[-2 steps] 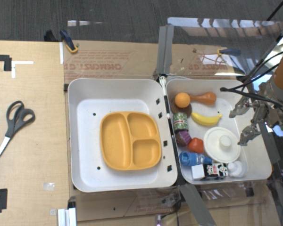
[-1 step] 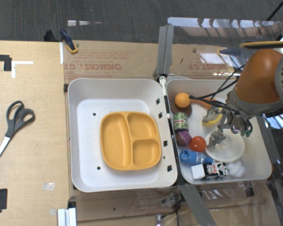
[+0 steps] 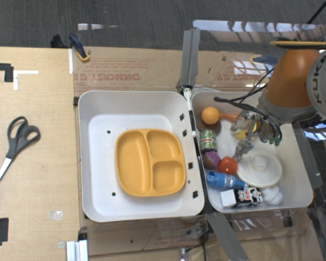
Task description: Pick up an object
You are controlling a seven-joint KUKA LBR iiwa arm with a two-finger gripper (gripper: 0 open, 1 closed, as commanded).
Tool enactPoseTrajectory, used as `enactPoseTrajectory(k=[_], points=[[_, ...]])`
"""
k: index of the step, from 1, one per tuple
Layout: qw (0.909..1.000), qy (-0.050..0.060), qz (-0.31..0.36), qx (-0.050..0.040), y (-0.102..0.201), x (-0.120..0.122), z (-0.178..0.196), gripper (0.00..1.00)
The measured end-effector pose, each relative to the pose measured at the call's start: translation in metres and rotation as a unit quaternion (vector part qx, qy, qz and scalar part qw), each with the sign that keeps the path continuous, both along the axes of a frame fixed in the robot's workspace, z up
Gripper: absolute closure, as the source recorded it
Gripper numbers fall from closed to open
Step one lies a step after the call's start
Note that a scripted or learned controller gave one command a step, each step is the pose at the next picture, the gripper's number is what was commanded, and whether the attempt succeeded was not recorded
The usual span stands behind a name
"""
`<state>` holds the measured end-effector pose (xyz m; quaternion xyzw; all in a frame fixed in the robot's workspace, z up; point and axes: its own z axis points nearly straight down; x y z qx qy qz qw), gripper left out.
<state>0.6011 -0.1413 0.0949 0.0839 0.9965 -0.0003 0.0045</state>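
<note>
Wooden bench, two white bins. In the right bin [image 3: 299,200] the gripper [image 3: 244,145] hovers just left of the white lid [image 3: 259,169]; its grip unreadable. Next: descend and close.

Dark ribbed floor [image 3: 125,7] runs along the top, behind the gripper [image 3: 244,145]. Pale wood bench [image 3: 38,200] far left of gripper, w/ scissors [image 3: 13,145] lying flat. Cardboard sheet [image 3: 125,69] up-left of it. Light glare on clear panel [image 3: 250,29] above it.
</note>
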Motion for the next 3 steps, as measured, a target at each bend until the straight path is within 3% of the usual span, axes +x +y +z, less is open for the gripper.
enactPoseTrajectory(k=[1,2,3], points=[[0.985,-0.005,-0.172,-0.0003,0.03,-0.073,0.002,0.0],[0.9466,0.001,-0.322,0.0016,-0.035,0.001,0.025,0.0],[0.9496,0.001,-0.313,0.0014,-0.025,0.044,-0.001,0.0]])
